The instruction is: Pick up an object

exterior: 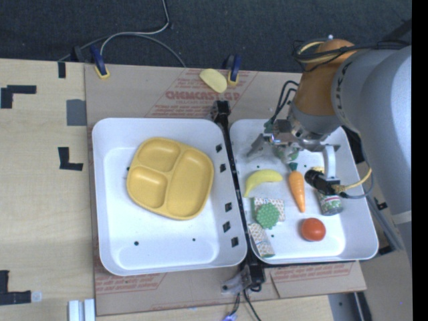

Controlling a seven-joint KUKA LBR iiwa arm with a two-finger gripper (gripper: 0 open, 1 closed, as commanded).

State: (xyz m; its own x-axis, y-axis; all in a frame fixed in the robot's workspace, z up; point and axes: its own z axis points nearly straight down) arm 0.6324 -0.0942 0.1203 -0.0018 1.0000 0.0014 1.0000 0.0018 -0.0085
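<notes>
We logged two white bins side by side on the counter (40, 179). The left bin (114, 246) held a yellow divided plate (170, 177), lying slightly skewed toward the bin's upper half.

The right bin (354, 239) carried the loose objects: a yellow banana (263, 178) near its left wall, an orange carrot (297, 190) just right of the banana and pointing down the bin, a green round knobbly piece (267, 215) resting on a patterned packet (259, 236), a red tomato (312, 229) toward the lower right, and a small dark-topped can (329, 199) beside the carrot.

The arm (321, 85) reached in from the right, orange band uppermost, with the gripper (286, 147) low over the bin's upper part, just above the banana and the carrot's top. We could not tell whether it stood open or closed; nothing showed plainly between its tips.

A pale yellow piece (214, 80) lay on the cardboard beyond the bins.
</notes>
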